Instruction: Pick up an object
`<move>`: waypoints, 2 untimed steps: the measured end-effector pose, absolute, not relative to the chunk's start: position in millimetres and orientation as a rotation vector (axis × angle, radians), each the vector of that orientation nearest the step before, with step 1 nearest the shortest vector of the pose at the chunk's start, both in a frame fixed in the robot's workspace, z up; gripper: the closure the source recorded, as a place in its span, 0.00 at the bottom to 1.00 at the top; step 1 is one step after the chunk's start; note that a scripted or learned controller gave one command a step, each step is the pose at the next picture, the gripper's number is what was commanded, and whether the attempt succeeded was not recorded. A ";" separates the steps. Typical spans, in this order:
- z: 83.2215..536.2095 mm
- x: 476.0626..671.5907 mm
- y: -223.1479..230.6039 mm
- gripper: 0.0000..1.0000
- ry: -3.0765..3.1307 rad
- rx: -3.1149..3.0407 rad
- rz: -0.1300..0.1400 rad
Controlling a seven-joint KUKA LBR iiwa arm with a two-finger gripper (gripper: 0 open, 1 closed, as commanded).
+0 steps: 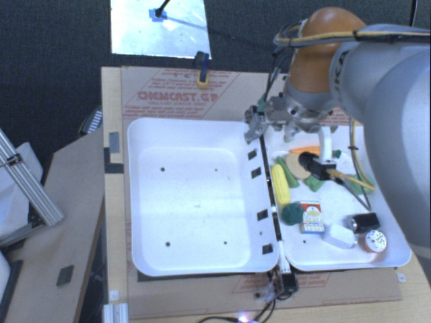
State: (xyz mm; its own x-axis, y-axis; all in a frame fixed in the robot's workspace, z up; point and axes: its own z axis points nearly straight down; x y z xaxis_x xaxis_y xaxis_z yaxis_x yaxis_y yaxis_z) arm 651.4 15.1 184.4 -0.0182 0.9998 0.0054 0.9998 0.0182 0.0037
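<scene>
Grey arm (387,73) reaching in from the right, its thick last link crossing the upper right, orange band (323,49) above the wrist (301,101) (rounded like a dome from this angle), wrist turned downward, pincer (279,128) hanging low beneath it, pointing down

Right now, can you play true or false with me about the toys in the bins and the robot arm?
1. The yellow corn lies in the right bin. True.
2. The band above the wrist is blue. False: it is orange.
3. The red-and-white box sits in the left bin. False: it is in the right bin, near the corn's lower end.
4. The gripper is at the far end of the bins, near where they meet. True.
</scene>
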 end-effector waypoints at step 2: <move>184.6 669.6 24.6 1.00 -2.229 -2.216 -0.004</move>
State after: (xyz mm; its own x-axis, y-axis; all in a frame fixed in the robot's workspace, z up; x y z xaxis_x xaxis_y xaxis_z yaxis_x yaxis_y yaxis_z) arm 669.6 24.6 184.6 -0.0061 1.0000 0.0007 1.0000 0.0060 0.0032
